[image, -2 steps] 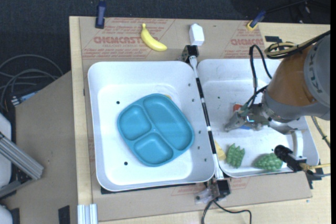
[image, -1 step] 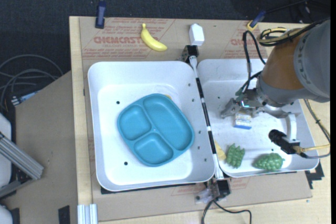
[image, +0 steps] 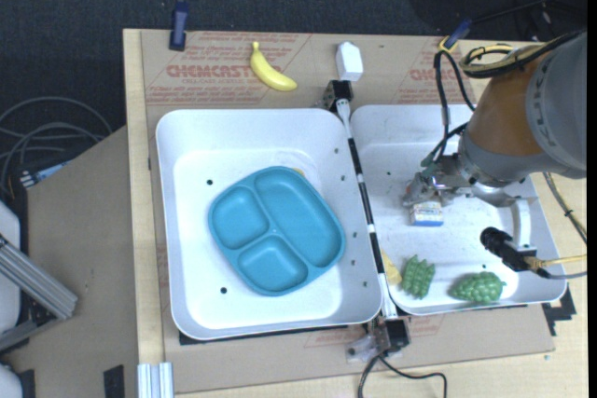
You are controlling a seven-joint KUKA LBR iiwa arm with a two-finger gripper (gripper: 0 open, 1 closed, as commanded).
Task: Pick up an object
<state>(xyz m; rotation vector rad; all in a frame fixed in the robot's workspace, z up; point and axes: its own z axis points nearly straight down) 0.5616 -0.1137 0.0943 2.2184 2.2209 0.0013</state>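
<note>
The gripper [image: 422,193] hung low over the middle of the right bin [image: 392,137], at the end of the arm [image: 522,121] that came in from the right. Whether it was spread or closed could not be told from this angle, and nothing could be seen held in it.

A small white-and-blue box [image: 427,215] lay on the bin floor just on the near side of the gripper. Whether the two touched was unclear. To the left of the box, bare white floor ran up to the rims where the two bins met. More bare floor lay on the far side of the gripper.

Along the near edge of the right bin sat two green bumpy toy vegetables, one [image: 417,277] towards the left and one [image: 478,288] further right. A small yellow piece [image: 392,273] lay just beside the left one, against the rim.

The left bin [image: 187,154] held a blue divided plate [image: 273,228] near its middle, with open floor on every side of it. Beyond the bins, a toy banana [image: 270,70] lay on the bench [image: 140,219], well apart from the gripper.
</note>
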